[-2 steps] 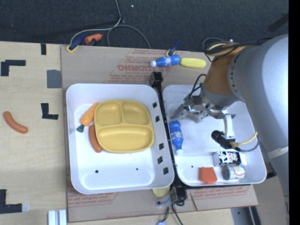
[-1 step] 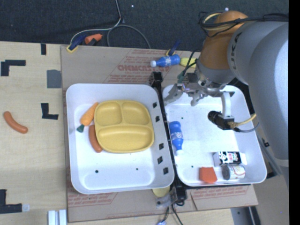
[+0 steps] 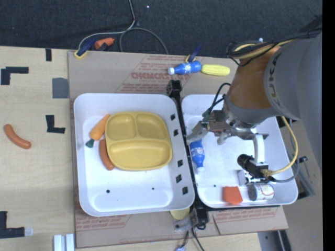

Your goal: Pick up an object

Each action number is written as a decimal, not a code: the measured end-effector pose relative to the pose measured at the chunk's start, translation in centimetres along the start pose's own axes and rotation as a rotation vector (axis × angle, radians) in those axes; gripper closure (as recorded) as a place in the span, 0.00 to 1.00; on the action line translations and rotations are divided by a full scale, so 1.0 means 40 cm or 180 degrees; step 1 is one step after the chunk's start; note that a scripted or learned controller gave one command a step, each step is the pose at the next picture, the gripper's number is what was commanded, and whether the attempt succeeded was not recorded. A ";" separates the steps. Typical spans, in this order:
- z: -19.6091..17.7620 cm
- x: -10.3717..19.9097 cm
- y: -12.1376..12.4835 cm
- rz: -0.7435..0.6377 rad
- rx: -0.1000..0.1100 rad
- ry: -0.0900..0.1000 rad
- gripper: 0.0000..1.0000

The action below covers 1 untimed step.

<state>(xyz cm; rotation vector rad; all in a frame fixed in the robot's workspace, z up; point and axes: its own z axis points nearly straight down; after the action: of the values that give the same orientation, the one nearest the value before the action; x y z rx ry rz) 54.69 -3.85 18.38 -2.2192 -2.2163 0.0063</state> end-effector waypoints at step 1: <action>0.126 -0.052 0.034 -0.0036 -0.0071 0.0037 0.00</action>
<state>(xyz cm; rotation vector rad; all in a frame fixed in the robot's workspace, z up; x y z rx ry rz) 56.01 -5.93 13.31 -2.2119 -2.2341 -0.0316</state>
